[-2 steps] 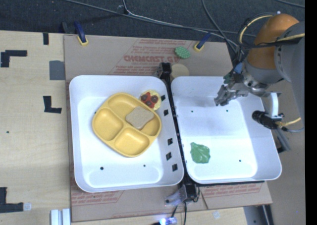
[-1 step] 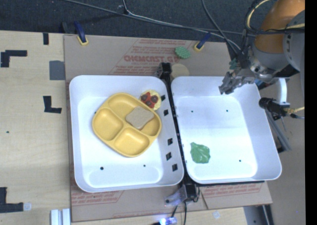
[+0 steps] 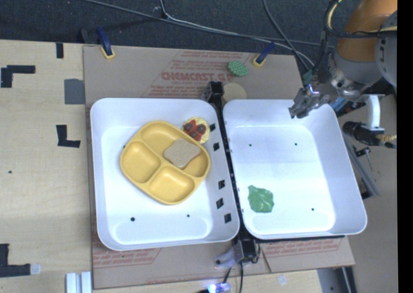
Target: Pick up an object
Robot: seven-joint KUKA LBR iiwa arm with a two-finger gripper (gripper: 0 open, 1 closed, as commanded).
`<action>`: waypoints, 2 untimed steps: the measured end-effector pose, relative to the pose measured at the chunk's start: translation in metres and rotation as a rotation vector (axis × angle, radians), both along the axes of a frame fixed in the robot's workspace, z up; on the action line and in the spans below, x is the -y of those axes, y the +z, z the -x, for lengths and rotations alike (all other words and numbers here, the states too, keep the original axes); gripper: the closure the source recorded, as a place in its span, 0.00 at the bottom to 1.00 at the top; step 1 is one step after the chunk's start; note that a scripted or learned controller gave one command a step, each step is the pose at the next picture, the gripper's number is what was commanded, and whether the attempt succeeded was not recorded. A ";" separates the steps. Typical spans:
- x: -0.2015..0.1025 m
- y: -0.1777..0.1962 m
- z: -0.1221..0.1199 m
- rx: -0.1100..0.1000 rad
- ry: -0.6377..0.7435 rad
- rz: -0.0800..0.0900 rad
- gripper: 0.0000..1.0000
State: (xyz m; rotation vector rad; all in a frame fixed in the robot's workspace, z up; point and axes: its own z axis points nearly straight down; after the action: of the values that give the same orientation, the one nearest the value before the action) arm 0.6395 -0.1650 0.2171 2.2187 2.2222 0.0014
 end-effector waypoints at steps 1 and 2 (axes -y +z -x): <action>-0.057 -0.005 -0.009 -0.002 0.004 -0.001 1.00; -0.115 0.002 -0.016 -0.002 0.005 -0.002 1.00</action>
State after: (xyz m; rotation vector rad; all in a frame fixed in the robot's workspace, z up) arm 0.6557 -0.0496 0.2187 2.2150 2.2305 0.0013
